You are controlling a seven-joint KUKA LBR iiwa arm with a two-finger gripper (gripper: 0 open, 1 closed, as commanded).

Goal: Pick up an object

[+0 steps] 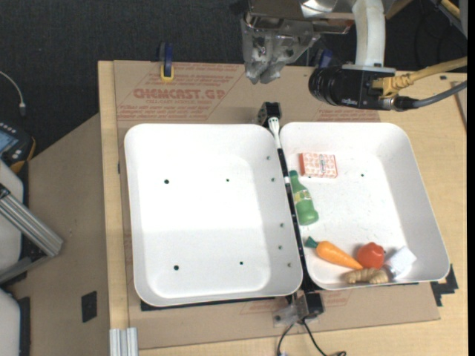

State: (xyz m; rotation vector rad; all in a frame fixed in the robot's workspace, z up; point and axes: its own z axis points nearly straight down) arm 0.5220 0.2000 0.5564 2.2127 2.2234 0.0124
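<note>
My gripper [265,67] hangs high at the top of the camera view, above the bench's far edge and behind the seam between the two bins. The right bin [401,162] holds a pink patterned card [318,165] near its far left, a green bottle [302,199] along its left wall, an orange carrot [334,254], a red tomato-like piece [372,254], a tan root-shaped piece [366,276] and a small white piece [401,262] at its near edge. Nothing shows between the fingers.
The left bin [148,199] lies beside the right one on a brown board [193,87]. A blue clamp [167,61] sits at the board's far edge. A metal rail [26,221] stands at the left.
</note>
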